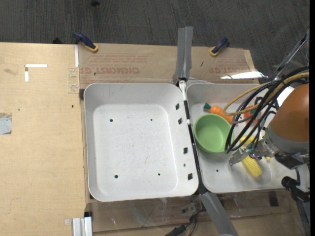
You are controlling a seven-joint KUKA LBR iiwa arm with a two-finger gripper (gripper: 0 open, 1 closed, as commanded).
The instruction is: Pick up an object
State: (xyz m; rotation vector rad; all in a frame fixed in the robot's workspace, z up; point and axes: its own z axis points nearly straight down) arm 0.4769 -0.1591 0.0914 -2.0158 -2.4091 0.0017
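Camera view: the right bin (pixel 216 181) is taken as landmark. A green bowl (pixel 212 132) is seen inside it by its left wall, an orange carrot-like toy (pixel 220 111) just behind the bowl, and a yellow corn toy (pixel 253 166) to the bowl's right. The gripper (pixel 246 155) is placed beside the corn (its opening cannot be told).

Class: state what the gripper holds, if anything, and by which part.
Cannot be told: the gripper sits low in the right bin beside the yellow corn, its hold hidden.
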